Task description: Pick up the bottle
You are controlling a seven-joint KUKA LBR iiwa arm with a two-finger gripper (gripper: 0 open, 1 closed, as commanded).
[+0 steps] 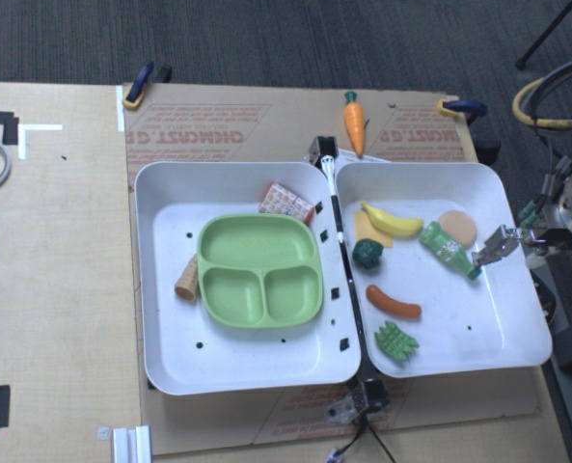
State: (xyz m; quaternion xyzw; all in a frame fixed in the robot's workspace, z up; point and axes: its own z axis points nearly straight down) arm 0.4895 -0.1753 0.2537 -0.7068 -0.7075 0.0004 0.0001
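Lying slantwise in right bin [517,350]: green bottle [448,250], cap lower-right | jaws [498,246] open beside cap

Gripper [495,249] is small, silver-grey metal with thin pointed fingers. Behind it a dark boxy wrist section. Grey and green cables run alongside.

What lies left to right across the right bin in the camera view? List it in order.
Broccoli → sausage → green bottle → gripper. The banana, the leafy piece and the tan round piece overlap these in left-right span, so I omit them.
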